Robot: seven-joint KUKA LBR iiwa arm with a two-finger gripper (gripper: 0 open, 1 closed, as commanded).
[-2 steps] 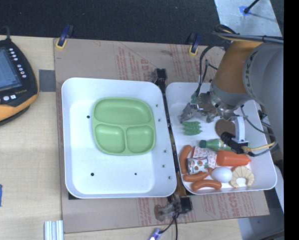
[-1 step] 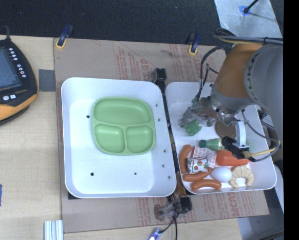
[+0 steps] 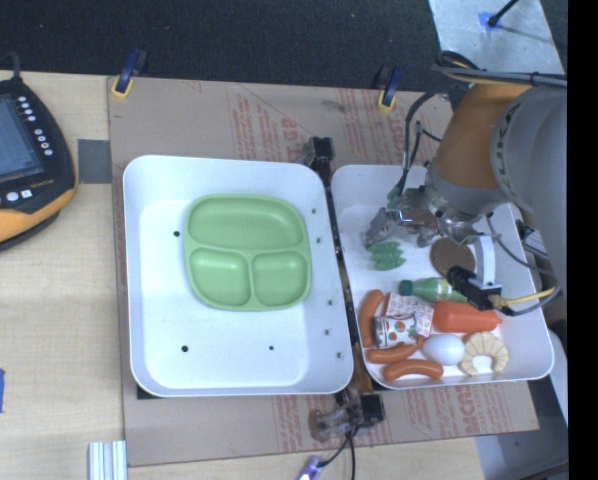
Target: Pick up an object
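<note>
We take the small green leafy piece (image 3: 386, 257) as the likeliest target, since it lies by itself on bare floor in the far-left part of the right bin (image 3: 351, 183), with room around it for fingers to come down. The gripper (image 3: 384, 226) hangs just above and slightly far of it, not touching as far as we can judge, and we see nothing held between its fingers. They look spread somewhat, though the slant of the view leaves us unsure, so we cannot tell how the jaws stand. The rest of the toy food is packed at the near end of this bin, which we judge makes it harder to grasp cleanly: a green bottle (image 3: 434, 289), a carrot (image 3: 466, 319), a small patterned carton (image 3: 404, 319), sausages (image 3: 412, 370) along the near wall, a white egg (image 3: 443, 349) and a croissant (image 3: 485, 352), many of them touching. A brown round piece (image 3: 449, 258) sits partly under the wrist. The left bin (image 3: 139, 298) carries a green divided plate (image 3: 248, 250), set squarely in its middle, perhaps as a place to put things. Further left, a teach pendant (image 3: 14, 158) rests on the bench (image 3: 49, 368), well away from the arm's reach.
</note>
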